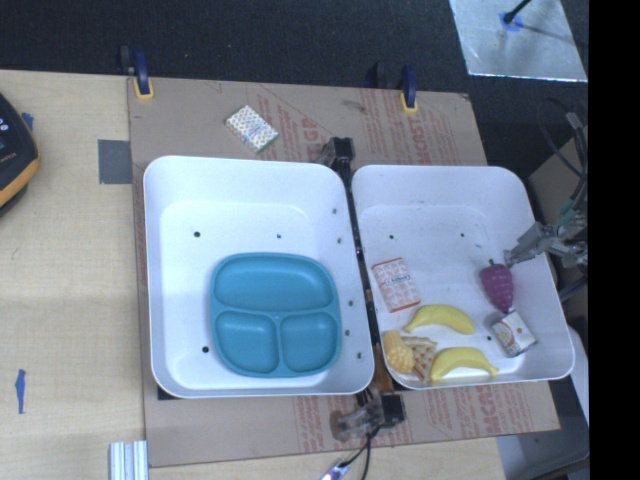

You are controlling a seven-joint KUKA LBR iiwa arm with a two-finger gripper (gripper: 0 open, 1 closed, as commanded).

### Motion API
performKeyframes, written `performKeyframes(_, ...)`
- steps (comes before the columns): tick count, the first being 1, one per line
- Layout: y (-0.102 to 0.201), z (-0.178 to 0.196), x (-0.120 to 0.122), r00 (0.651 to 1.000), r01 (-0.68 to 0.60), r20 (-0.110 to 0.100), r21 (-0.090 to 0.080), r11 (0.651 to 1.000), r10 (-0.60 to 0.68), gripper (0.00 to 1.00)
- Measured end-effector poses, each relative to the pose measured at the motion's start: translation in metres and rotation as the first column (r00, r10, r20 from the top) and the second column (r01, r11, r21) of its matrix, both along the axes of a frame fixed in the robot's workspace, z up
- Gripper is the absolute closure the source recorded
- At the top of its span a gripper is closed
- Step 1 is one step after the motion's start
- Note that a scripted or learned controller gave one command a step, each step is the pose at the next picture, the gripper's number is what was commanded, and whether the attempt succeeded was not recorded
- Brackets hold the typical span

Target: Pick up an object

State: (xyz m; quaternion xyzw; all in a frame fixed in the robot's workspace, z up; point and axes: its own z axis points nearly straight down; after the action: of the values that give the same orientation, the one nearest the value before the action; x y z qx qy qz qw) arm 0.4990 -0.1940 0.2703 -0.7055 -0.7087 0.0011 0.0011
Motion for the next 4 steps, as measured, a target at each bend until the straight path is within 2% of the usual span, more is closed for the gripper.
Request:
performKeyframes(1,-0.017,-0.109,0.038,1.0,-0.001,-0.002,0.0,1.0,0.001,0.0)
performKeyframes(2,-0.017,-0.146,0.027,1.0,-0.001,-0.001,0.0,1.0,0.001,0.0)
performKeyframes(3,-0.018,-0.179,0.042,1.0,-0.001,-0.001,0.001,1.0,0.001,0.0)
performKeyframes(4,-0.019,-0.168,0.042,1.0,-0.003,-0.002,0.0,1.0,0.003,1.0)
